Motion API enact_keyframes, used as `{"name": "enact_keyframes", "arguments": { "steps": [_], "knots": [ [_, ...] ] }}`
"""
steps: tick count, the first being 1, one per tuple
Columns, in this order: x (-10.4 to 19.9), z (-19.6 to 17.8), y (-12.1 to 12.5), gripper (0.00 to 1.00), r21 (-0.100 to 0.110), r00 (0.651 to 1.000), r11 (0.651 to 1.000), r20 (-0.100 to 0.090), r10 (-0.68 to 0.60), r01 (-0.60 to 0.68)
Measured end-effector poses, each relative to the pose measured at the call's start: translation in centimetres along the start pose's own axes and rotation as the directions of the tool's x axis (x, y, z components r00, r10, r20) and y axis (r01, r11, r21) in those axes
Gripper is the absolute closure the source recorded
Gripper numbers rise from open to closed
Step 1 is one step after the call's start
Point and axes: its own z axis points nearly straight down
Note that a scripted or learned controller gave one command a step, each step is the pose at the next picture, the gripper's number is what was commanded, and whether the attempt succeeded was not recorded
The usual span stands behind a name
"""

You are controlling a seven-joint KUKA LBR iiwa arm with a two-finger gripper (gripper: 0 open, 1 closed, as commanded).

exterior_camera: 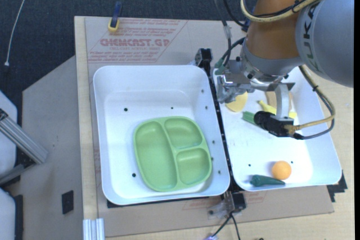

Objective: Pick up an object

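1. The grey arm with its orange band point(281, 3) hangs over the far end of the right white bin point(315, 171); the pincer point(236, 90) sits low there, and its spread cannot be told.
2. A pale yellow piece point(239, 103) lies just beside it.
3. A small orange ball point(281, 169) and dark green object point(265, 180) rest near, unlifted.
4. The left white bin point(112, 98) holds a green divided plastic tray point(171, 152).
5. Judged so, nothing is picked up yet.

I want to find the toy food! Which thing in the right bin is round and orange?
The orange ball, near the front of the right bin. The dark green piece beside it is long and pointed, and the yellow piece sits farther back under the arm.
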Motion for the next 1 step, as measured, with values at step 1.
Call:
{"name": "enact_keyframes", "arguments": {
  "steps": [1],
  "knots": [
    [4.76,1.81,-3.69,1.00,0.001,1.000,1.000,0.000,-0.001,0.001]
  ]
}}
